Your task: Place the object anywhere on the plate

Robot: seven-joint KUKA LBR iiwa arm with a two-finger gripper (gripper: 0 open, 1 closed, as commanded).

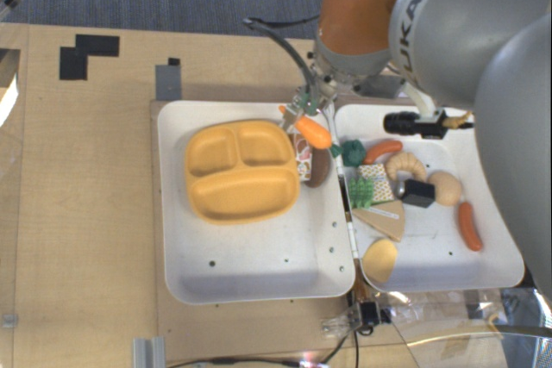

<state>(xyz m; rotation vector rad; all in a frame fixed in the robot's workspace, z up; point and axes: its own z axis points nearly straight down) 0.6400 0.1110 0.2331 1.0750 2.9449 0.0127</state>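
The yellow divided plate [243, 171] lies in the left bin [250, 267], toward its back. My gripper [305, 109] hangs just past the plate's back right corner, near the wall between the bins. It is shut on the leafy end of a small orange carrot [313, 133], which slants down to the right above the plate's right edge. Right under the carrot, a dark brown oval piece with a patterned side [315, 167] rests against the plate's right rim.
The right bin [431, 263] holds several toy foods: a green piece [353, 152], a red sausage [382, 150], a croissant [408, 165], a black block [417, 192], a cheese wedge [384, 220], a yellow lemon [379, 258] and another sausage [468, 227]. The arm overhangs that bin's back.
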